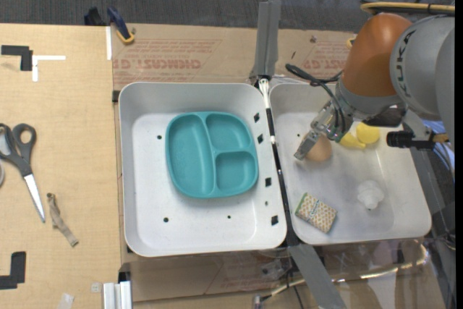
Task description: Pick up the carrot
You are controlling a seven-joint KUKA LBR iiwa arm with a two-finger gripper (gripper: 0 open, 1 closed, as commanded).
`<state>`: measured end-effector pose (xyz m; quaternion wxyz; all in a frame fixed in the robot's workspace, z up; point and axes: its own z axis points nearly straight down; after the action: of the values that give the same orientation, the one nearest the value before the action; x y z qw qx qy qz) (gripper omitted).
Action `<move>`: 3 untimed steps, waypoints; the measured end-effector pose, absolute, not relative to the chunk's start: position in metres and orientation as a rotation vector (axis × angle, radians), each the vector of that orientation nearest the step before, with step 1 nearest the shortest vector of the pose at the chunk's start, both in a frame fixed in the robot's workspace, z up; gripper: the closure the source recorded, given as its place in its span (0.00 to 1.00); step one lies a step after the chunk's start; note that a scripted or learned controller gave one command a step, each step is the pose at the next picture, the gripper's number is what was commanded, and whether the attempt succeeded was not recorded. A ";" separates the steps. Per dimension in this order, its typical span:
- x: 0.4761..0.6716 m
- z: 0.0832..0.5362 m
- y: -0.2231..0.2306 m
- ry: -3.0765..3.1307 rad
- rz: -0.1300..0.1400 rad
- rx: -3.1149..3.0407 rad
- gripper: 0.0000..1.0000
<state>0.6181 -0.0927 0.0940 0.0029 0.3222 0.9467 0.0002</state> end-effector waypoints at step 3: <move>0.594 0.130 -0.191 2.714 0.000 1.575 0.00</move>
<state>0.5944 -0.1912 0.1300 0.0019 0.5020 0.8648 -0.0001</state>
